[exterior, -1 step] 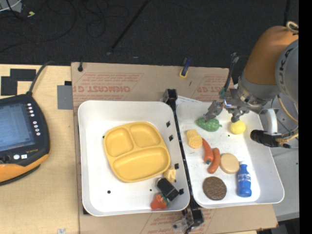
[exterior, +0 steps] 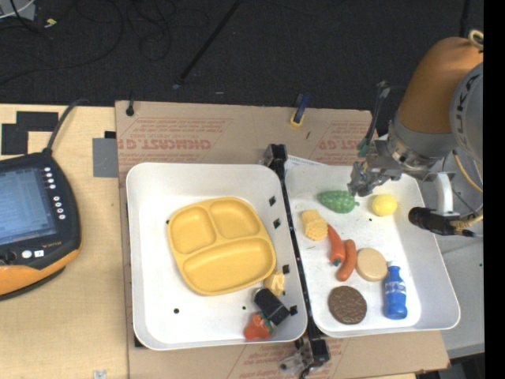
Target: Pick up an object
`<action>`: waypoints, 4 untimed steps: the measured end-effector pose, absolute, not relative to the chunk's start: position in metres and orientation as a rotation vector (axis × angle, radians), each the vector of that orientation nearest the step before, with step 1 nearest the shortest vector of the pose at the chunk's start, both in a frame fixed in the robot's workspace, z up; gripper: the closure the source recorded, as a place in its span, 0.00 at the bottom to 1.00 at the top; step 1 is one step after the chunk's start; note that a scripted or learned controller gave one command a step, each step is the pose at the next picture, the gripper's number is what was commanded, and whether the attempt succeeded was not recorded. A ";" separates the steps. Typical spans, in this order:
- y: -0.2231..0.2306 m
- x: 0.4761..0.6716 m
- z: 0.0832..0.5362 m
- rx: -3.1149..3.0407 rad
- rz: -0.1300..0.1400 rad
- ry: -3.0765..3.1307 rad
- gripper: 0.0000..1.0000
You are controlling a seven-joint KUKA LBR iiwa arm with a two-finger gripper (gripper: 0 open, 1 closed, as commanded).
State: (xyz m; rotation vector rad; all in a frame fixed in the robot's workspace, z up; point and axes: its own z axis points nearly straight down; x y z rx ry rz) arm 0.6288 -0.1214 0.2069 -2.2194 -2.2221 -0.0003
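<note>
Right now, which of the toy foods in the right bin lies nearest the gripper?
The green leafy piece, just below-left of the gripper. The yellow ball sits slightly farther right; the remaining foods lie lower in the bin.

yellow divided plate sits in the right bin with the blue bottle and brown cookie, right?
Not quite. The camera view shows the yellow divided plate in the left bin; the blue bottle and brown cookie lie in the right bin.

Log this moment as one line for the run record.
arm: over right bin far edge | gripper: above green leafy toy, beside yellow ball | held: nothing seen | left bin: yellow divided tray
</note>
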 end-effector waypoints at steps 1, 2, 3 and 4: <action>-0.084 0.536 0.339 -2.221 -0.008 -2.225 1.00; -0.072 0.479 0.222 -2.213 0.015 -2.210 1.00; -0.087 0.528 0.195 -2.221 0.004 -2.219 1.00; 0.032 0.515 0.338 -2.208 -0.021 -2.241 1.00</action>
